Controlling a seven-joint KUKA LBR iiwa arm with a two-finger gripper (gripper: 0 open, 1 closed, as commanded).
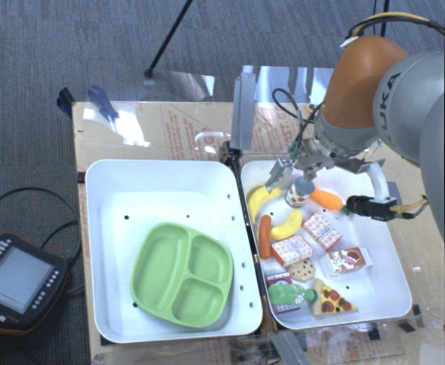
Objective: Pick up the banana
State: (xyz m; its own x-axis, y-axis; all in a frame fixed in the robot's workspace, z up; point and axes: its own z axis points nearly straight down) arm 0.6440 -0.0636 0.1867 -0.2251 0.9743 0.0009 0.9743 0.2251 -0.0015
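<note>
The gripper (292, 178) hovers with fingers spread wide over the right bin (393, 268), just above the banana (257, 198) lying against its left wall. A clean pick likely needs the fingers straddling the fruit's narrow width, clear of the hot dog (265, 236).

1. The banana (259, 198) is yellow, as is a second curved piece (287, 226).
2. The divided plate (182, 274) is pale green; both bins (104, 204) are white.
3. The sausage (265, 236) is red-orange, the carrot (328, 199) orange.
4. The pizza slice (331, 299) looks yellow with red dots.
5. The arm (367, 82) is grey with an orange band.
</note>
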